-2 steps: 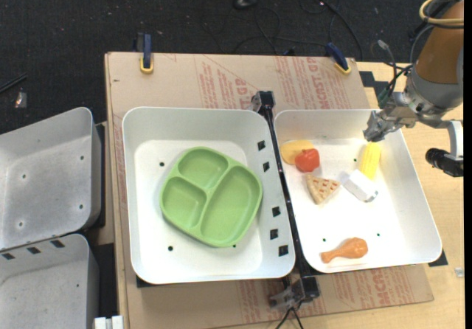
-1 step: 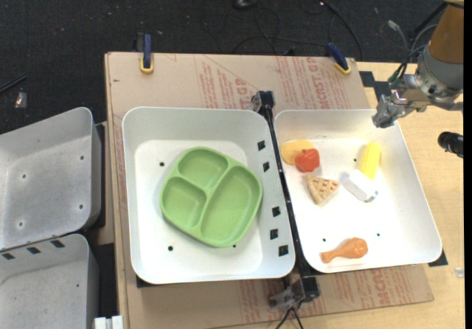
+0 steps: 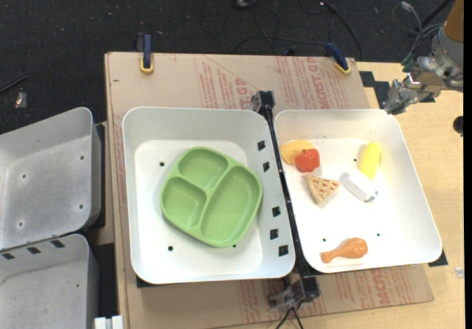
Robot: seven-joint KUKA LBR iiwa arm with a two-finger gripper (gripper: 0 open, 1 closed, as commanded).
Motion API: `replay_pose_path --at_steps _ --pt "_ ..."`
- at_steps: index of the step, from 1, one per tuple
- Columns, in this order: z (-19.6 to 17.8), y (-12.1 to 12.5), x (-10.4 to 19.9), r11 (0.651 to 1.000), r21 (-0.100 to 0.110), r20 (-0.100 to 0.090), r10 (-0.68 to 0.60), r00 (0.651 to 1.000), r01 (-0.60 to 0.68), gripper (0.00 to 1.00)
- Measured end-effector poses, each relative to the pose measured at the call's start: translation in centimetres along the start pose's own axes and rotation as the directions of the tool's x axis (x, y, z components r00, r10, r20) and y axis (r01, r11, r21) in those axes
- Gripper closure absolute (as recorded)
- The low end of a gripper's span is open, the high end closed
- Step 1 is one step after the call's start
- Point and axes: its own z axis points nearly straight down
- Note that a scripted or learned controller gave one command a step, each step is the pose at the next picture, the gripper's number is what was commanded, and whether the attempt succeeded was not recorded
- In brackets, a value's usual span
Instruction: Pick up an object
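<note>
1. The gripper [image 3: 396,99] sits at the upper right of the camera view, just outside the far right corner of the right bin [image 3: 413,195]; whether it is apart or together cannot be told from this view, and no object is seen in it

2. The arm [image 3: 448,51] enters from the right edge, with the orange band at the top right corner above the grey wrist

3. All pickable objects lie in the right bin, below and to the left of the gripper, none touching it

4. The yellow object [image 3: 369,158] is the nearest item to the gripper, lying in the upper right part of the bin floor

5. The white block [image 3: 358,186] lies just beside the lower end of the yellow object

6. The pizza slice [image 3: 322,189] lies near the bin centre, just left of the white block

7. The red tomato [image 3: 307,160] rests against a yellow-orange piece [image 3: 293,148] in the upper left part of the right bin

8. The orange drumstick [image 3: 345,249] lies near the front edge of the right bin, farthest from the gripper and well apart from the other items

9. The left bin [image 3: 140,195] holds a green divided plate [image 3: 212,195], tilted diagonally, with three compartments

10. Both bins rest on a cardboard-covered bench [image 3: 221,77], clamped at the far edge
</note>
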Motion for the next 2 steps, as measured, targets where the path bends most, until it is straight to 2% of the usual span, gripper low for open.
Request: replay_pose_path --at_steps 1,2 --pt "0.0 -0.9 5.0 1.0 0.007 -0.004 -0.004 1.0 0.004 1.0" --pt "0.2 -0.8 11.4 1.0 0.007 -0.004 -0.005 1.0 0.005 1.0"
